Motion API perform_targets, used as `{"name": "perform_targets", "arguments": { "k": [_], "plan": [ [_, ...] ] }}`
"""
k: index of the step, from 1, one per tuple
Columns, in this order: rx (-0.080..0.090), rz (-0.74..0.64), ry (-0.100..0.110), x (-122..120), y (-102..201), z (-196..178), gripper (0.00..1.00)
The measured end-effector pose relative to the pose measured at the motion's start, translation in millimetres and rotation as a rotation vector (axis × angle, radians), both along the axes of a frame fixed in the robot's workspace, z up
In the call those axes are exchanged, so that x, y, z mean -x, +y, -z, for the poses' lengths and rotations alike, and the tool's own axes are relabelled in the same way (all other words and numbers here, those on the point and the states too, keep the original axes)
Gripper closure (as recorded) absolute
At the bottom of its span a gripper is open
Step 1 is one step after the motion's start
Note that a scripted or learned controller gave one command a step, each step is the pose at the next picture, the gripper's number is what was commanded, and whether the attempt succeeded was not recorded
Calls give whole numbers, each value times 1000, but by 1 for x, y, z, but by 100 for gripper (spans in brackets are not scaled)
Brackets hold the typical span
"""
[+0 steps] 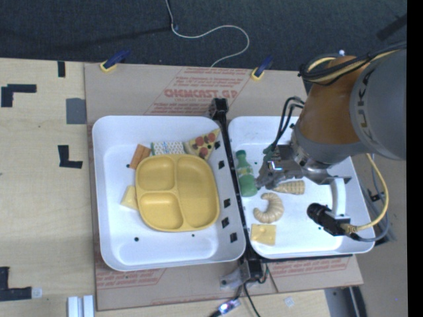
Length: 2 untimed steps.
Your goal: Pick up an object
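Approach step: gripper (pixel 274 170), finger state indiscernible, hovers at 12 o'clock of tan plastic croissant (pixel 269 206); next move likely needs descent and closure.

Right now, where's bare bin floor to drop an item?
Left bin: bare strip along the near wall, below the yellow plate. Right bin: bare patch at the far wall, above the green bottle. Crowded: bottle, croissant, cheese slice and end effector cluster together.
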State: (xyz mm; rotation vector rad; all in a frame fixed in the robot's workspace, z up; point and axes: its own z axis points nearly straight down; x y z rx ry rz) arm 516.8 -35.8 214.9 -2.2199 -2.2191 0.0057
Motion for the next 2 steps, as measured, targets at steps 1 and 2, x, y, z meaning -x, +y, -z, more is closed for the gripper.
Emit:
{"name": "perform_targets", "arguments": {
  "k": [1, 2],
  "plan": [
    [0, -1, -1, 5, -1, 1, 100],
    [-1, -1, -4, 7, -4, -19, 100]
  ]
}}
